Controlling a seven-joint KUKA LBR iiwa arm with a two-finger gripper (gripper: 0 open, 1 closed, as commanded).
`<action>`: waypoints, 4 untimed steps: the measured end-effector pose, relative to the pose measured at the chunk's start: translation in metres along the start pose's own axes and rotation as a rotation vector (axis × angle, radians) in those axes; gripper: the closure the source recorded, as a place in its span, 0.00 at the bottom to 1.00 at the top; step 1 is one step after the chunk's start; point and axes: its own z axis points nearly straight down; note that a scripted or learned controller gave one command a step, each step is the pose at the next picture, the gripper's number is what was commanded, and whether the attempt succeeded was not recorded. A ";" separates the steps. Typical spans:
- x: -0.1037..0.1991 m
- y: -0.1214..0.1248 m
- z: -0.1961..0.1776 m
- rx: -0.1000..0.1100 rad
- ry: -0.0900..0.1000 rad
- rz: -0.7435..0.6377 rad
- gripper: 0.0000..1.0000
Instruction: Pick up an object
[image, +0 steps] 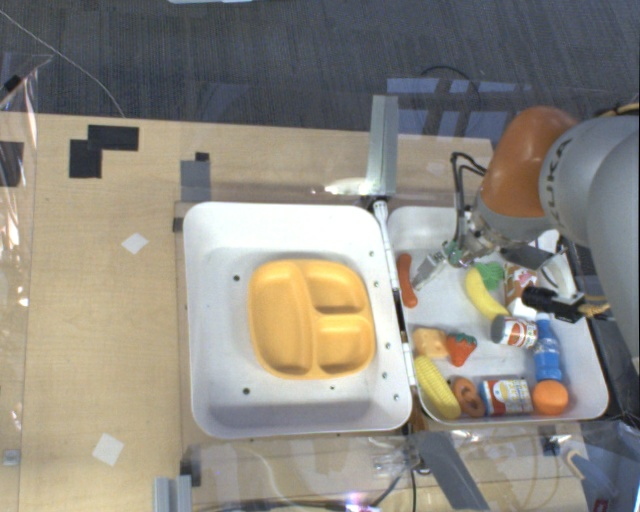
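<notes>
Yellow divided tray (308, 318) lies in your left bin (215, 330); right bin (425, 225) holds a hot dog (405, 279), corn cob (436, 386), banana (484, 294) and orange (550, 397). Gripper (432, 268) hangs above the hot dog, jaws spread, gripping nothing

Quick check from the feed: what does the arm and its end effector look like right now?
The arm is bulky, rounded and grey, with an orange band above the wrist. Thin black cables loop beside the wrist. The end effector is small, with slim silvery metal fingers.

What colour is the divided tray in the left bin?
Yellow tray, clearest in the camera view.
</notes>
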 end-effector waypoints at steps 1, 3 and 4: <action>-0.039 0.010 -0.001 0.017 0.026 -0.336 0.00; -0.003 -0.023 -0.001 -0.002 0.000 -0.477 0.00; 0.034 -0.035 -0.002 -0.002 -0.001 -0.490 0.00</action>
